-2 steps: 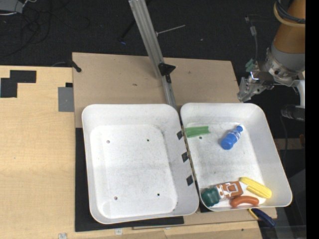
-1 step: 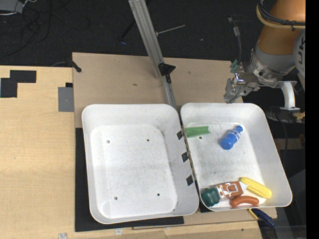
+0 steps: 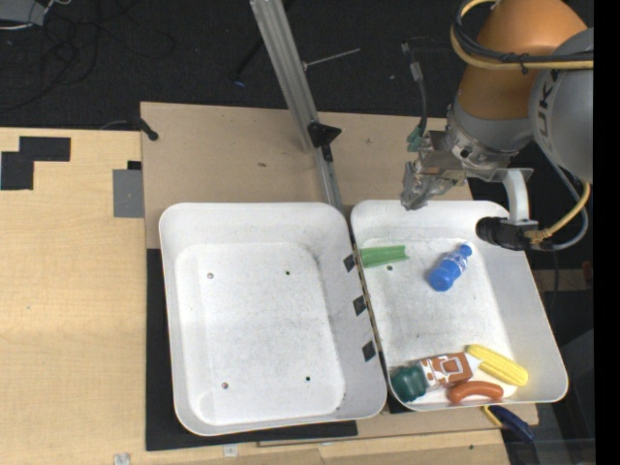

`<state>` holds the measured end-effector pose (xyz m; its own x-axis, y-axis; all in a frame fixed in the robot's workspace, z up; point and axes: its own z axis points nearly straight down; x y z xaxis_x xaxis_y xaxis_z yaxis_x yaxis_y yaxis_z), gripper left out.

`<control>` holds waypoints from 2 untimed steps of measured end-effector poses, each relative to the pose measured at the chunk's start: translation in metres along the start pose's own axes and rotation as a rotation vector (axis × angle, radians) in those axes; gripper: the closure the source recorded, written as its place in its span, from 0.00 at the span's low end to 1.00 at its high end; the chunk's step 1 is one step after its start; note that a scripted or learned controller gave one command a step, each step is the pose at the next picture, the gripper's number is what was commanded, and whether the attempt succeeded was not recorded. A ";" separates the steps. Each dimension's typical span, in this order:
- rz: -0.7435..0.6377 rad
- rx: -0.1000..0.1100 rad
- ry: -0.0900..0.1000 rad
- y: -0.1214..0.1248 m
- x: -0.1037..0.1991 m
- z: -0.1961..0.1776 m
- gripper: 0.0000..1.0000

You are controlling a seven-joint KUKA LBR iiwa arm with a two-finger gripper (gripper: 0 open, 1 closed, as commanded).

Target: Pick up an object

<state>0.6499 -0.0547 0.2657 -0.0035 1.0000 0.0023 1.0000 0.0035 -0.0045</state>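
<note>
The right bin (image 3: 504, 318) holds a green flat block (image 3: 384, 255) near its left wall and a blue bottle (image 3: 448, 268) lying toward the middle. At its front edge lie a dark green object (image 3: 409, 383), a small red-and-white packet (image 3: 448, 366), a yellow corn-like piece (image 3: 497, 364) and an orange ring-shaped piece (image 3: 475, 391). My gripper (image 3: 418, 198) hangs over the back rim of the right bin, above and behind the green block, with nothing visible between its fingers.
The left bin (image 3: 194, 260) sits beside the right one, joined by black clips (image 3: 359, 304). A slanted metal rail (image 3: 291, 76) rises behind the bins. A cardboard sheet (image 3: 223, 153) lies under the back of both bins.
</note>
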 end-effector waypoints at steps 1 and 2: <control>-0.001 0.000 0.000 -0.001 0.051 0.000 1.00; -0.001 0.001 0.000 -0.007 0.107 0.018 1.00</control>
